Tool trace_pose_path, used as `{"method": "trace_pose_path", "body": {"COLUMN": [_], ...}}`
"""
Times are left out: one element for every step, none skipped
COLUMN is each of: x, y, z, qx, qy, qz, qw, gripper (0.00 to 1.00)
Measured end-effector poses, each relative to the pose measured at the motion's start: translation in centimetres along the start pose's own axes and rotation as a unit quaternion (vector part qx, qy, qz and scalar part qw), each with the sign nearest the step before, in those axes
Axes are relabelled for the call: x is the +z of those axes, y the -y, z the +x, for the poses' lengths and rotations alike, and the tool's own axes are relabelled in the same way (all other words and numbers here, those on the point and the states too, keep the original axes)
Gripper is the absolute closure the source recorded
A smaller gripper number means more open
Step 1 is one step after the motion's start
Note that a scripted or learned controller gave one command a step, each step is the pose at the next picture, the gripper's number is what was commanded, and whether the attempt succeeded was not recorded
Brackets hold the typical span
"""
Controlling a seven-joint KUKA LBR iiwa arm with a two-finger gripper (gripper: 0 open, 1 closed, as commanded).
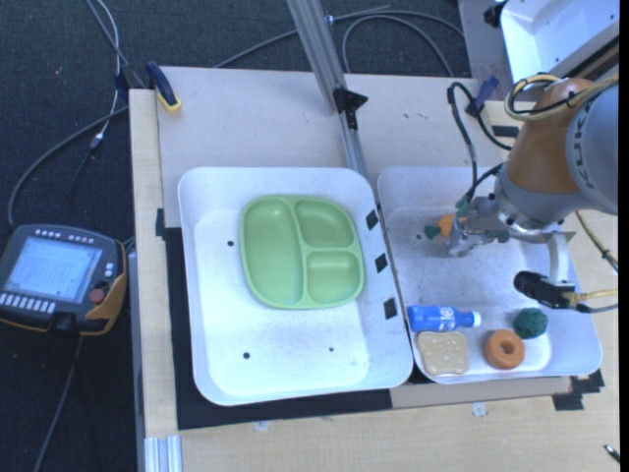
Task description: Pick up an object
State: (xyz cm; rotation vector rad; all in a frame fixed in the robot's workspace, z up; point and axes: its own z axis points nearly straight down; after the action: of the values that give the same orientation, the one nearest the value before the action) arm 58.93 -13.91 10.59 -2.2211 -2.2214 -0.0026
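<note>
My gripper (460,242) is low over the upper middle of the right bin (580,357), under the grey and orange arm. A small orange piece with a green end (439,229) lies right at the gripper's left side; I cannot tell whether it is touched or held. Along the bin's front edge are a blue bottle (442,317) on its side, a tan slice of toast (442,353), a brown donut (505,348) and a dark green lump (532,323).
A green divided plate (300,251) lies in the left bin (211,362). A black clip with a yellow cable (545,288) hangs over the right bin's right side. A slanted metal post (329,57) stands behind the bins. A teach pendant (59,278) lies off the bench's left.
</note>
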Motion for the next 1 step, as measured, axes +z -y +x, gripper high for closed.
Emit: {"method": "trace_pose_path", "body": {"x": [-4.41], "y": [0.26], "z": [0.09], "qx": [0.000], "qy": [0.001], "qz": [-0.002], "qw": [1.0000], "gripper": [1.00]}}
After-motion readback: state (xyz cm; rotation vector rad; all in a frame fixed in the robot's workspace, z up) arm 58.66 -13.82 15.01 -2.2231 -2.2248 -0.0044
